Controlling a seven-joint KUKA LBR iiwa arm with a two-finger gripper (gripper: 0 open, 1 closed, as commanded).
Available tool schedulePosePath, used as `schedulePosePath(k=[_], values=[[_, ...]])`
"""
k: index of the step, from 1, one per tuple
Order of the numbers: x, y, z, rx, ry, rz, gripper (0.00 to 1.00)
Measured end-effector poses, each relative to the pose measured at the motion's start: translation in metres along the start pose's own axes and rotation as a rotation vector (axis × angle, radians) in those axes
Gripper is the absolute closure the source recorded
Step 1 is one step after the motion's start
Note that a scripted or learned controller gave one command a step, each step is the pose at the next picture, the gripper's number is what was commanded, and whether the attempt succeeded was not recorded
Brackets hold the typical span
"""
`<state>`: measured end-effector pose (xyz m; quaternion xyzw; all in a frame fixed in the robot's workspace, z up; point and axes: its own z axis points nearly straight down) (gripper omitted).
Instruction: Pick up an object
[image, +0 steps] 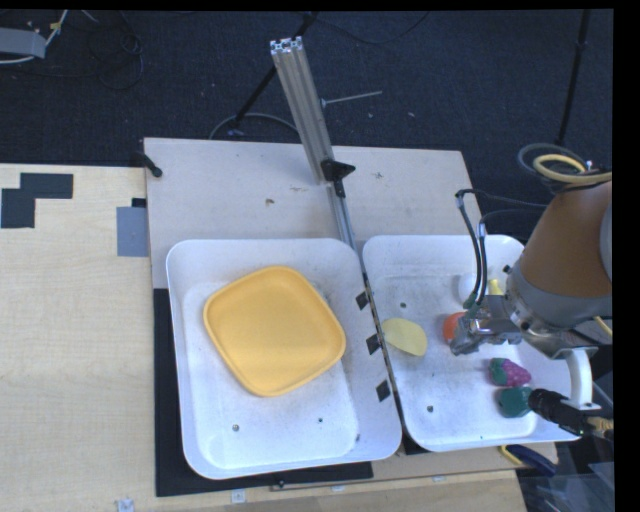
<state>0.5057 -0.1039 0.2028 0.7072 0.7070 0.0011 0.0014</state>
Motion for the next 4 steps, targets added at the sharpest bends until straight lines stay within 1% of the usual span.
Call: schedulePosePath(k=[1, 2, 3, 4], values=[[0.051, 0.010, -0.002, 0.004, 0.001, -0.003, 1.00], [0.094, 0.027, -0.016, 0.004, 0.000, -0.002, 1.00], [0.142, 0.044, -0.010, 0.005, 0.000, -0.002, 1.00], [0.182, 0.066, -0.023, 0.003, 0.001, -0.002, 1.00]])
